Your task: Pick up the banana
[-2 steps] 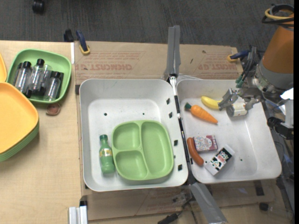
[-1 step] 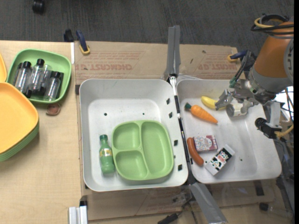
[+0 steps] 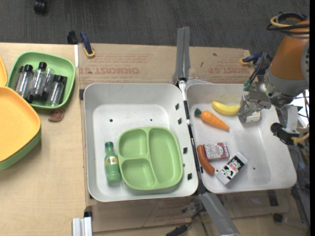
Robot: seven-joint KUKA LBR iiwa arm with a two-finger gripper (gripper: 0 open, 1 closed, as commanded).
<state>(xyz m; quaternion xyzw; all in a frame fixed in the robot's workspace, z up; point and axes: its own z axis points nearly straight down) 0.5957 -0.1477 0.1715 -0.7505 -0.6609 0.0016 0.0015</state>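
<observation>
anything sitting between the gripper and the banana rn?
Nothing visible. The gripper hangs over the right bin, just beside the right end of the banana, with bare bin floor around that end. The carrot lies close below the banana on its left side, away from the gripper.

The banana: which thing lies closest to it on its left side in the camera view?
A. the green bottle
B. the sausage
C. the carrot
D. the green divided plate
C. The banana lies at the back of the right bin, and the carrot sits just beside it to the left and slightly nearer the camera, much nearer than the sausage, the green bottle or the green divided plate.
</observation>
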